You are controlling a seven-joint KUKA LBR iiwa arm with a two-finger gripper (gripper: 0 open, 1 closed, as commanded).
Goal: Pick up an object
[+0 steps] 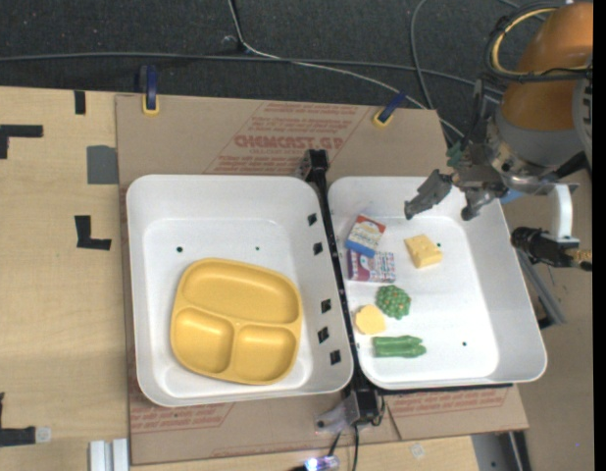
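Note:
My gripper (448, 202) hangs open over the back of the right bin (479, 361), with nothing between its two dark fingers. Just below it lies a yellow cheese wedge (423, 251). To the left sit a small red and blue carton (364, 235) and a purple patterned packet (374, 266). Nearer the front are a green broccoli piece (393, 300), a round yellow piece (370, 319) and a green pea pod (398, 346).
The left bin (151, 214) holds a yellow divided tray (234, 320). A black divider strip (326, 263) runs between the bins. The arm's orange-banded body (543, 77) stands at the right, with cables behind it.

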